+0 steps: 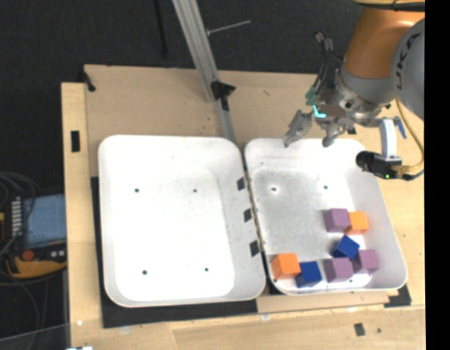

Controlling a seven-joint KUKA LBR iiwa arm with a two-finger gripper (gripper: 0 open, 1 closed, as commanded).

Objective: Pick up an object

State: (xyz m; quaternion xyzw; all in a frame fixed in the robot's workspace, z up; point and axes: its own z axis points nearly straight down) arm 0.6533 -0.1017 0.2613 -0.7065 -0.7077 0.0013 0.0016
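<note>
The grey arm with its orange band (376,31) is reaching in from the upper right of the frame and hanging over the far edge of the right bin (297,195). Its wrist is pointing down and toward the left, so the gripper (312,133) is hovering just above the bin's upper rim. The two fingers (296,130) are standing spread apart, released, with nothing between them.

The objects are lying well apart from the gripper, gathered in the lower right part of the right bin. A purple block (336,219) is sitting just beside an orange block (358,222). Below them a blue block (347,247) is resting tilted, near another purple block (369,259). Along the bin's near wall an orange cube (286,265) is touching a blue cube (309,273), and a third purple block (338,269) is lying to their right.

The left bin (173,217) is sitting alongside on the counter (137,100). A metal rail (199,42) is slanting down from the top of the frame toward the gap between the bins.
</note>
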